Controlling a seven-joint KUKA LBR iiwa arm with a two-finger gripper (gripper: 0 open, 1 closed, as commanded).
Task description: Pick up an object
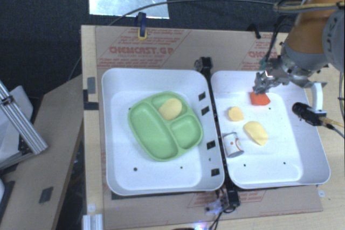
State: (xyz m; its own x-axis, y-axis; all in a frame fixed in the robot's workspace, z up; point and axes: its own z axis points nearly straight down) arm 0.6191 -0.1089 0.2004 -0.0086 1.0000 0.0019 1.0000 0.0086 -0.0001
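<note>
Hovering just above the orange block [260, 98], the gripper [263, 82], whose grip I cannot tell, is perhaps risking nudging it aside.

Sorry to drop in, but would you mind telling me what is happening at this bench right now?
The arm reaches into the right bin, its gripper low over an orange block near the back. Two yellow pieces and a small white cup lie in the same bin. The left bin holds a green divided plate with a yellow item on it.
</note>
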